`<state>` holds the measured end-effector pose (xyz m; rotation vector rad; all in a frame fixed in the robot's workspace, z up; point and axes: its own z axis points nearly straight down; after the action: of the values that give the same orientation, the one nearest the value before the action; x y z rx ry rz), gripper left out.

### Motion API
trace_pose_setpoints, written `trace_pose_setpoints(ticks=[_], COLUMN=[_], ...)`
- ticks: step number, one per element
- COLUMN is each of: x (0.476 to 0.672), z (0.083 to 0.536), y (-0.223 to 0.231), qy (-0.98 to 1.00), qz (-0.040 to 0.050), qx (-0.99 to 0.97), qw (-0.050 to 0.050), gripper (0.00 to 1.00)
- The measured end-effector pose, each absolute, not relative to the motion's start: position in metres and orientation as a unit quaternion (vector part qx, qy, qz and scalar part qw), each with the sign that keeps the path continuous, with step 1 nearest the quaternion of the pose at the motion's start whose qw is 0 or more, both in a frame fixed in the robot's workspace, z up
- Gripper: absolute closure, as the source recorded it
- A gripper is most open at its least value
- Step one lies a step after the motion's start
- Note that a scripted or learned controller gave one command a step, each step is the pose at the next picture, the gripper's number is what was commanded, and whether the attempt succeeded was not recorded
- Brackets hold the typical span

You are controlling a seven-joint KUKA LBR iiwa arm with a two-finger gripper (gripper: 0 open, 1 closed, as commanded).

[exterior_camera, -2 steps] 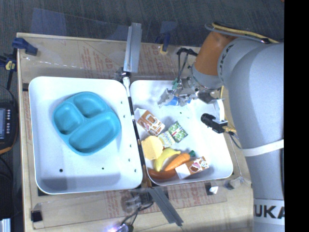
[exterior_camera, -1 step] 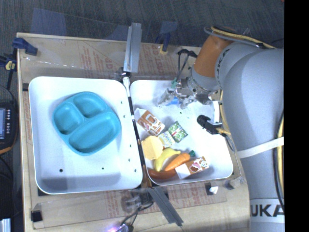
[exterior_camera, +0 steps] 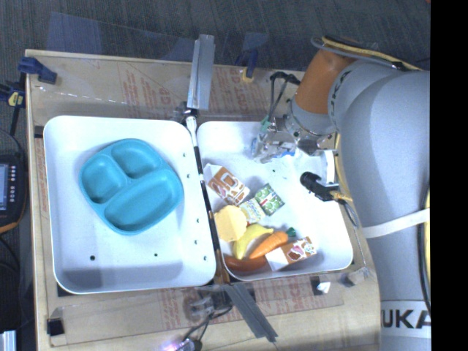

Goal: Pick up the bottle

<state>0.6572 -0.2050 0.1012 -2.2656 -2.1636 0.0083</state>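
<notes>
I am hanging my gripper (exterior_camera: 274, 146) over the far end of the right bin (exterior_camera: 235, 139), close to its back wall, and from this slant I cannot tell whether it is released or clenched; nothing is showing in its grasp. Below it the smooth white plastic floor is lying bare, and the clutter is sitting nearer the front, well apart from me. A boxy brown-and-white carton (exterior_camera: 228, 186) is lying tilted by the left wall, and just beside it a small green-and-white packet (exterior_camera: 268, 199) with a glossy printed face is resting at an angle. Towards the front, a soft-looking yellow wedge (exterior_camera: 229, 223) is touching a curved banana (exterior_camera: 257, 234), and a tapered orange carrot (exterior_camera: 269, 243) is leaning across them above a rounded reddish-brown sausage (exterior_camera: 245, 263). A little red-and-white carton (exterior_camera: 296, 251) is sitting at the carrot's green end. I cannot pick out the bottle for sure in this heap; if it is here, it is lying among these crowded pieces. In the left bin (exterior_camera: 66, 196) a matte blue plate (exterior_camera: 131, 185) with three rounded compartments is lying flat.
</notes>
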Motion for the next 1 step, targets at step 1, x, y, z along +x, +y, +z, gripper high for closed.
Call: trace_pose_setpoints(ticks=[1], x=[0.6572], z=[0.1011], y=[-0.2047], qy=[-0.691], qz=[0.0026], qx=[-0.723], qw=[0.005], gripper=[0.0])
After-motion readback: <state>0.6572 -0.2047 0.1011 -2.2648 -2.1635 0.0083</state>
